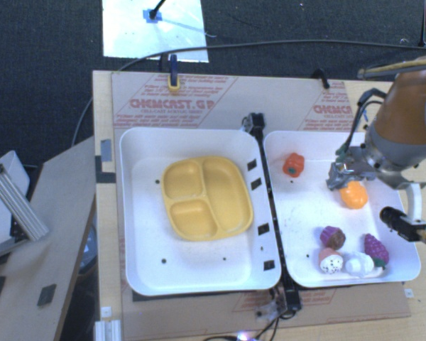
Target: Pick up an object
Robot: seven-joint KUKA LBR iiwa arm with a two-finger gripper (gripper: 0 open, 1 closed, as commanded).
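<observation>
Orange, round and plastic-looking, the orange fruit (353, 195) lies in the right bin (298, 261), just below and touching the gripper (339, 176); whether its fingers are clenched or released I cannot tell; further left sits the small orange pepper (293, 165); the yellow divided plate (206, 197) rests in the left bin (145, 261).

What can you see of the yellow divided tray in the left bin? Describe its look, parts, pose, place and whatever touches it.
The yellow divided tray looks like matte moulded plastic, pale yellow, with rounded corners and a raised rim. Ridges split it into three compartments: two along the upper side and one at the lower left. All three look bare. It lies flat and right way up, turned slightly askew, on the floor of the left bin, roughly central and apart from the walls. Nothing but the bin floor touches it.
</observation>
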